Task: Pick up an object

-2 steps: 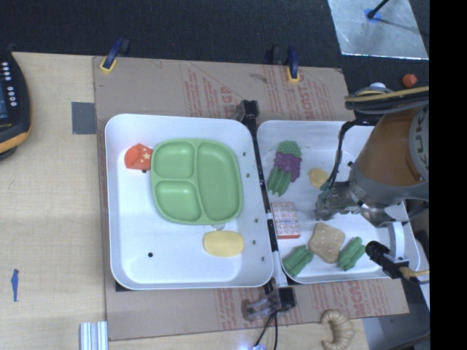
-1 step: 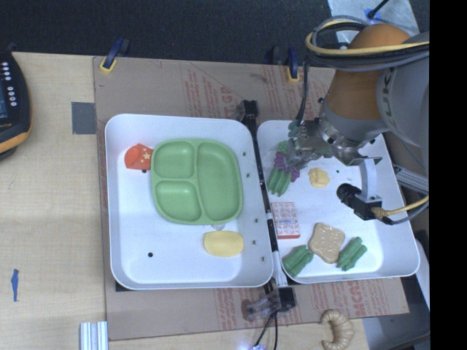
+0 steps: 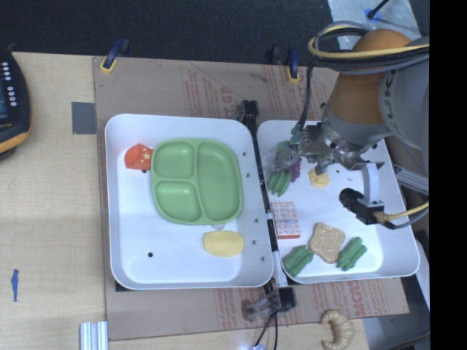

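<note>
The arm comes in from the right and hangs over the right bin (image 3: 394,265), its hand (image 3: 303,152) low at the bin's upper left, right by a purple and green toy (image 3: 283,170). Whether the hand is open or closed on anything, one cannot tell; the wrist covers it. A yellow piece (image 3: 319,179) lies just beside. Lower down sit a pink card (image 3: 284,219), a toast slice (image 3: 326,242) and two green pieces (image 3: 297,259). In the left bin (image 3: 124,261): a green divided plate (image 3: 197,181), a red piece (image 3: 138,157), a yellow lump (image 3: 223,243).
</note>
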Controlling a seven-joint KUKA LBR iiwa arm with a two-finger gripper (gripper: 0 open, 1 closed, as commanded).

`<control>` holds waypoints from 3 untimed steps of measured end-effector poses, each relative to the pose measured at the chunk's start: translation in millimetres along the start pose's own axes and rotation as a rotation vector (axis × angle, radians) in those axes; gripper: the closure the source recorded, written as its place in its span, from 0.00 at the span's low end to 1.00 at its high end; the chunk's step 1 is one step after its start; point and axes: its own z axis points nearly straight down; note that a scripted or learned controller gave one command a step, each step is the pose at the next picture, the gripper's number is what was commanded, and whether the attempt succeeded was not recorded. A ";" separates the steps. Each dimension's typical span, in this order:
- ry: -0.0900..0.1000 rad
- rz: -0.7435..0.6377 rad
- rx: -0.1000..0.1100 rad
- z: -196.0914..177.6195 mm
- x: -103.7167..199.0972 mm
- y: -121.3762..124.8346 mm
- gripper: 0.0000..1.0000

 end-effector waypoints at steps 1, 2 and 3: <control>-0.003 -0.003 -0.008 -1.1 -27.6 80.2 0.00; -0.002 0.002 0.009 87.3 -57.6 68.0 0.00; -0.001 0.000 0.002 99.8 -55.7 61.6 0.00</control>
